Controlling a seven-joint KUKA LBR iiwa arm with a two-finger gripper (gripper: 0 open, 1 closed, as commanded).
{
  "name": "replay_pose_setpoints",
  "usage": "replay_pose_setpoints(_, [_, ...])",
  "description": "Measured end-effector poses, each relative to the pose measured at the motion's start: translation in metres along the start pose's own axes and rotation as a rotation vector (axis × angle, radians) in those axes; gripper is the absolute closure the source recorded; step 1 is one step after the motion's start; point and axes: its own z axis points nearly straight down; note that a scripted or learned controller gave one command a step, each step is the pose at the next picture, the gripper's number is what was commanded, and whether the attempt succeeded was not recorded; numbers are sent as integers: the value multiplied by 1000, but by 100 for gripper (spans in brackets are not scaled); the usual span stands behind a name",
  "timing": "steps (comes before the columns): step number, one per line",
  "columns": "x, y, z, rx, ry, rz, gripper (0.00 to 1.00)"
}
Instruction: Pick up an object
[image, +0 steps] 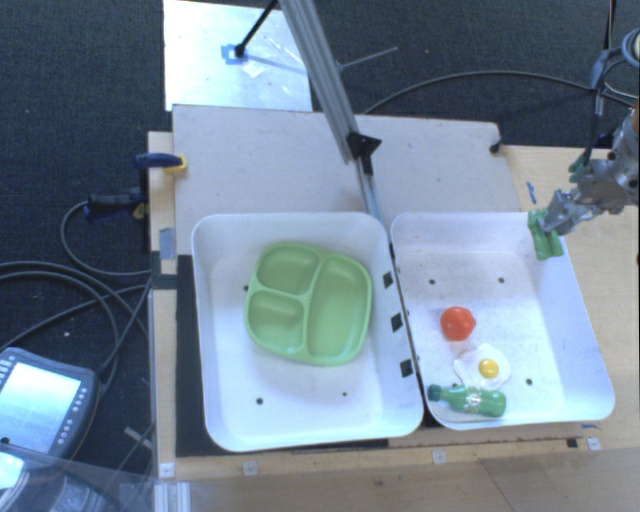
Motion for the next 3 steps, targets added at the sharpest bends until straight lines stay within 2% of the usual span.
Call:
replay_pose_setpoints(1, [55,-15,1,4,3,-3,100])
replay_pose_setpoints(2, [111,-22,20,6,4,-3,100])
replay_pose_setpoints(3, [152,-33,28,6,3,-2,100])
